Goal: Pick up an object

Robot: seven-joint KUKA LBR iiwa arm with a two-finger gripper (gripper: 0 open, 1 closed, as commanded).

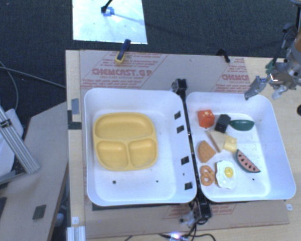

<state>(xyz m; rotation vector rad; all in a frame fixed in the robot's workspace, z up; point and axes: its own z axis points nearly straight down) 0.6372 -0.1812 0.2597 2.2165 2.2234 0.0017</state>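
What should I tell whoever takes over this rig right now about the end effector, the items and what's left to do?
End effector: above the right bin's far right corner, nothing visible between its fingers.
Right bin: red block, black block, green piece, cheese wedge, watermelon slice, fried egg, pretzel, orange slice, thin stick.
Left bin: yellow divided tray.
Done: no pick yet.
Left: descend, grasp one object, lift it.
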